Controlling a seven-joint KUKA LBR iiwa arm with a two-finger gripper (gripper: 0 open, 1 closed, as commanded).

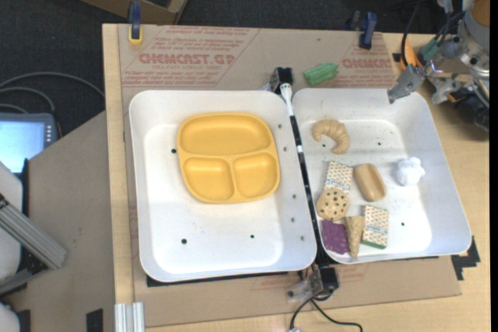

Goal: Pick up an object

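Bins sit side by side on my tabletop (117, 167). Toward the far edge of the left bin (156, 229) lies a yellow divided plate (229, 156). A green piece (320, 74) rests on the tabletop just past the far left corner of the right bin (436, 167). Within that bin, a croissant (332, 134) lies near its far edge, a bread roll (369, 182) at its middle, a cookie (333, 204), purple piece (335, 237) and small packet (376, 227) toward its near edge, and a white crumpled lump (408, 171) towards its right edge. My jaws (401, 87) hang over the bin's far right corner, grasping nothing; whether they are released or clenched I cannot tell.
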